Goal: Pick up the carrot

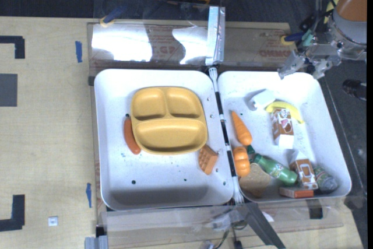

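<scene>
Overhead, at a slant, the camera view takes in two shallow white plastic bins set side by side on a pale wooden bench (46, 125), their rims meeting along a dark seam in the middle. The carrot (240, 128) — a short, smooth orange cone, tapering toward its upper end — lies in the right bin (335, 125) just beside that seam, tilted a little off the bin's long axis. Just below it sits a rounder orange piece (241, 162), glossy like moulded plastic, and a green bottle (274, 168) with a dark neck lies slantwise next to that. Farther right are a yellow banana shape (284, 108) under a small white-and-brown carton (283, 127), another small printed box (304, 172), and a white crumpled scrap (259, 98) near the bin's upper part. In the left bin (111, 96) a mustard-yellow divided tray (168, 119) with three rounded compartments takes up the middle; a reddish sausage shape (131, 136) lies along its left edge, and a ridged tan waffle piece (207, 159) rests at its lower right corner. The gripper (308, 65) hangs at the right bin's far upper corner, well apart from the carrot, below the grey arm's orange band (353, 2); it is a tangle of metal and cable, and whether it is spread or pressed together cannot be told.
</scene>
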